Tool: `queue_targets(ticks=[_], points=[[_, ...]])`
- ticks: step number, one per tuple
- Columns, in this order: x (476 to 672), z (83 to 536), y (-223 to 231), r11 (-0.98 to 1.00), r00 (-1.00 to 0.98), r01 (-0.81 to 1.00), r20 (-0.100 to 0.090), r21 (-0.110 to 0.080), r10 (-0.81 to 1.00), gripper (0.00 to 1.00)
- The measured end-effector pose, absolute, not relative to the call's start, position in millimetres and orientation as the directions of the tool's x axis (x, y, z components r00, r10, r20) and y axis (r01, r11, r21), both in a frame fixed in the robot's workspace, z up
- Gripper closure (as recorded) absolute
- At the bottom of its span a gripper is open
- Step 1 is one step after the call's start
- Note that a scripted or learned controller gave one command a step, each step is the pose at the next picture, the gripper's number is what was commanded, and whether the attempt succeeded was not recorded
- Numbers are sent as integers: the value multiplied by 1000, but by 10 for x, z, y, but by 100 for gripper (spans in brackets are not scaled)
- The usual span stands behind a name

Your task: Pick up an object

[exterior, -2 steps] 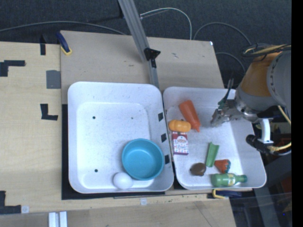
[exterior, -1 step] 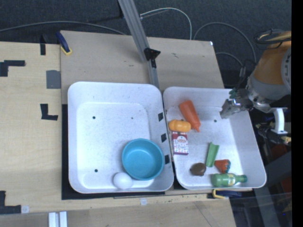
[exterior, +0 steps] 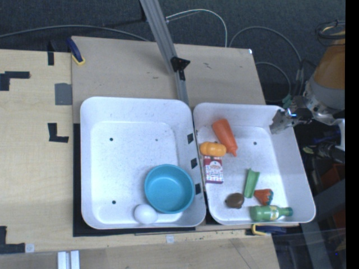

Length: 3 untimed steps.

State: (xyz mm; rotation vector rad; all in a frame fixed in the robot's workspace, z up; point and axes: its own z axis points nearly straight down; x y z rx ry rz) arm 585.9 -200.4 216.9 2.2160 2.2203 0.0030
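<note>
The right bin (exterior: 296, 160) holds an orange carrot (exterior: 224, 136), a small yellow-orange piece (exterior: 213, 149), a red and white carton (exterior: 213, 170), a green strip (exterior: 251, 182), a brown lump (exterior: 234, 200), a small red piece (exterior: 263, 195) and a green bottle (exterior: 270, 212) lying on its side. In the left bin (exterior: 85, 150) a blue bowl (exterior: 169, 188) sits beside a white ball (exterior: 145, 213). My gripper (exterior: 279, 122) hangs over the right bin's upper right rim, apart from every object, with nothing seen in it.
A grey metal pole (exterior: 162, 35) slants across the bench to the gap between the bins. Cables (exterior: 224, 24) loop behind the bench. A blue and yellow clamp (exterior: 76, 50) sits at the board's far left corner.
</note>
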Motion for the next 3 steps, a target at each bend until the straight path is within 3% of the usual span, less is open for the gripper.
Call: queue_targets(ticks=[1, 3], points=[[5872, 2703, -2003, 2, -2, 1000, -2, 5, 1000, 100], [6001, 2582, -906, 7, -7, 1000, 1, -1, 1000, 100]])
